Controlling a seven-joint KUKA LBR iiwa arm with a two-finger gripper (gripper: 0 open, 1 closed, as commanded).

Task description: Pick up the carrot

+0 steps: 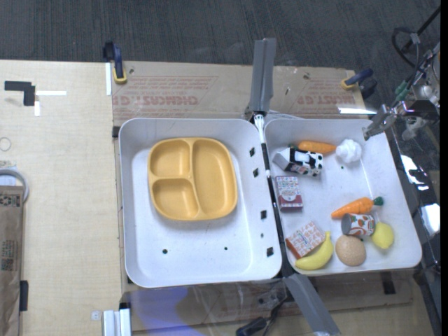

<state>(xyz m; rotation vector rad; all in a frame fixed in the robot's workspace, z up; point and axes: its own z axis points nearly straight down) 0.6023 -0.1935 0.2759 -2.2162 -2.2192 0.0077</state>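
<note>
The carrot [353, 206] is orange with a green stem end pointing right. It lies on the floor of the right bin [392, 180], near the right wall, just above a small printed can [358, 224]. My gripper [376, 126] hangs at the far right corner of that bin, well behind the carrot and apart from it. Nothing shows in its grasp.
The right bin also holds a second orange piece [316, 146], a white crumpled lump [348, 151], a black-and-white cow toy [305, 162], a red box [288, 192], a cracker packet [304, 238], a banana [316, 256], an egg [351, 250] and a lemon [383, 236]. A yellow divided plate [193, 178] lies in the left bin [140, 257].
</note>
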